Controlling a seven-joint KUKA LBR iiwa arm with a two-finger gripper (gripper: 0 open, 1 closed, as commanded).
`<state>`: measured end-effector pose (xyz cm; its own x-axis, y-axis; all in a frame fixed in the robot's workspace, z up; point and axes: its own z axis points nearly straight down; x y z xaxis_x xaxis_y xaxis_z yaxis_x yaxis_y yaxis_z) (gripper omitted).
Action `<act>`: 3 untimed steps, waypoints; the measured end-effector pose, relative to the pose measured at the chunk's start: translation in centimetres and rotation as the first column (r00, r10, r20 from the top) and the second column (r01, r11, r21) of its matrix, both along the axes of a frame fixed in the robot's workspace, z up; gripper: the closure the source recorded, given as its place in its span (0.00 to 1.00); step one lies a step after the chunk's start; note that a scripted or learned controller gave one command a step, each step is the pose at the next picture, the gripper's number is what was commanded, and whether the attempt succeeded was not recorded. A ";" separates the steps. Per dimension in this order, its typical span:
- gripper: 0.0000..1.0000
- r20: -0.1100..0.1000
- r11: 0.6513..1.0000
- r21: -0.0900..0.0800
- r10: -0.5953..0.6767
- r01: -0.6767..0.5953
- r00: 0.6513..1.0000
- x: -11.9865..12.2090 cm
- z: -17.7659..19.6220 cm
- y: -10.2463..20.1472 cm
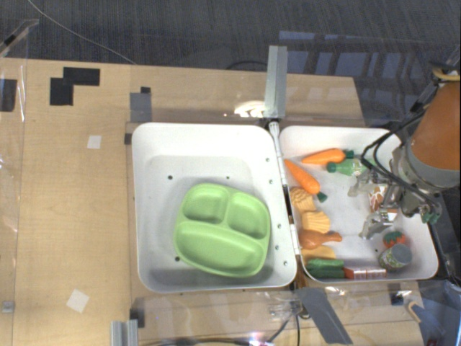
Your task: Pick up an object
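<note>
Toy food [311,181] is the pick here: carrots, bread pieces and a small can lie scattered in the right bin [429,265], most of them along the wall it shares with the left bin [144,215], where a green divided plate [222,228] lies. The jaws [371,207] hang low and spread wide in the right bin's middle, nothing between them. I would centre them over one lone piece, away from that wall, before closing. The arm [436,139] comes in over the bin's far right side, wrist bent steeply down, cables looping beside it.
</note>
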<state>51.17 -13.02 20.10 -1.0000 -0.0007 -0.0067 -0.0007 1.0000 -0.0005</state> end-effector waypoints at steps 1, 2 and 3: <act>0.00 -0.002 0.987 0.002 0.162 -0.162 0.987 1.2 -10.4 3.5; 0.00 0.008 0.968 -0.004 0.250 -0.250 0.968 9.5 -11.1 3.0; 0.00 0.006 0.943 -0.004 0.332 -0.332 0.943 12.5 -11.2 4.5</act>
<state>63.66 -8.48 8.90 -0.9431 -0.3322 -0.0123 -0.3322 0.9432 -0.0046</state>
